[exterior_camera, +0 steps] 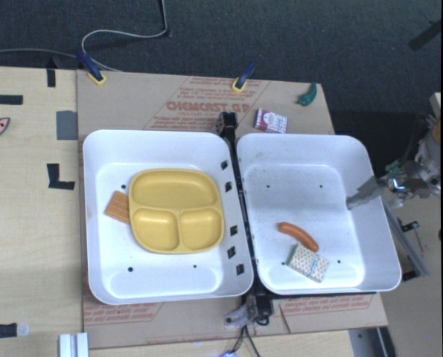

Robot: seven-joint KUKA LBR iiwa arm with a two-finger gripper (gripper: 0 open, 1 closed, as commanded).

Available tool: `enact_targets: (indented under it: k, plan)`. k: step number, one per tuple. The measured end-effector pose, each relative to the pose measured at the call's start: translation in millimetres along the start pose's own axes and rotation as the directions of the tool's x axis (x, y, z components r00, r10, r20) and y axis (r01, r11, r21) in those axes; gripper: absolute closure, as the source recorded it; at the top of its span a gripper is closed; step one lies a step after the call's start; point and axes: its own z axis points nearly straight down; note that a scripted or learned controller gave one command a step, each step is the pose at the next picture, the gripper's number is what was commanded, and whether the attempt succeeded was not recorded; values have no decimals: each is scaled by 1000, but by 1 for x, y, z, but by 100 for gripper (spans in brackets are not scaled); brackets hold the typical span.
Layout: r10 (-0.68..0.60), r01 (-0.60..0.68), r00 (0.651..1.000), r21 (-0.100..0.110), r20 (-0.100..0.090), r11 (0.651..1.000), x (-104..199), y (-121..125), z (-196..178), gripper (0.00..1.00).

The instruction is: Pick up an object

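Observation:
In the right bin [355, 155] an orange-red sausage [298, 234] lies near the front, slanting down to the right. Just below it sits a small patterned block [308, 262], nearly touching the sausage. The left bin [102, 155] holds a yellow divided plate [178, 208] with a brown wafer-like piece [118, 207] tucked at its left edge. My gripper [359, 194] reaches in over the right bin's right wall as a grey slanted shape. It is up and to the right of the sausage, apart from it, with nothing seen in it.
Behind the bins on the cardboard lie a small red-and-white packet [270, 120] and a teal item [307, 94]. Yellow clamps [242, 82] hold the cardboard's back edge. Black clips [232, 199] run along the seam between the bins. Arm hardware [418, 177] stands beyond the right bin.

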Motion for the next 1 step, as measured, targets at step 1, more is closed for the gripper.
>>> enact_targets:
  k: [1]
  plan:
    - [0, 0, 1000, 2, -2, 1000, 40, 10, 111, 0]
